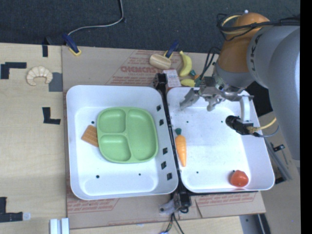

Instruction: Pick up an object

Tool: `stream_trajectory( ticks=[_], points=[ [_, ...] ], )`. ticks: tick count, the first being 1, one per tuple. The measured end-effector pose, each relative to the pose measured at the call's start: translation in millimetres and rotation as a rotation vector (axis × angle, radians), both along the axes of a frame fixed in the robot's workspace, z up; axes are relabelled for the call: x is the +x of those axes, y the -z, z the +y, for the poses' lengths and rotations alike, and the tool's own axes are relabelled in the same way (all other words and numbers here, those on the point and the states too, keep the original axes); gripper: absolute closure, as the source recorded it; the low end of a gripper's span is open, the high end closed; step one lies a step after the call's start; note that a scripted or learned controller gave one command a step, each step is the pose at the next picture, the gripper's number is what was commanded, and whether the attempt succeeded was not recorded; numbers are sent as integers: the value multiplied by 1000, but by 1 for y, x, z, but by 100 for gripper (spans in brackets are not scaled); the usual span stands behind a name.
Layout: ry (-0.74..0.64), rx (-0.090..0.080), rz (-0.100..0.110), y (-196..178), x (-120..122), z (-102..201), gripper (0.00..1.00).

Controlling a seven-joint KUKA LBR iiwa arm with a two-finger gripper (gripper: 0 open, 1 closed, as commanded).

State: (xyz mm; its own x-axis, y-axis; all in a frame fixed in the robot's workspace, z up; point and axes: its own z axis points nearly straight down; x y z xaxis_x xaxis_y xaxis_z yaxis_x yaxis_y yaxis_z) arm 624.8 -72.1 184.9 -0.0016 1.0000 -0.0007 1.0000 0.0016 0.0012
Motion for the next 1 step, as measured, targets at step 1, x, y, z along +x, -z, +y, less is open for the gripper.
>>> stream_trajectory(
  ticks=[1],
  points=[
    [1,0,3,1,-43,20,0]
  ],
)
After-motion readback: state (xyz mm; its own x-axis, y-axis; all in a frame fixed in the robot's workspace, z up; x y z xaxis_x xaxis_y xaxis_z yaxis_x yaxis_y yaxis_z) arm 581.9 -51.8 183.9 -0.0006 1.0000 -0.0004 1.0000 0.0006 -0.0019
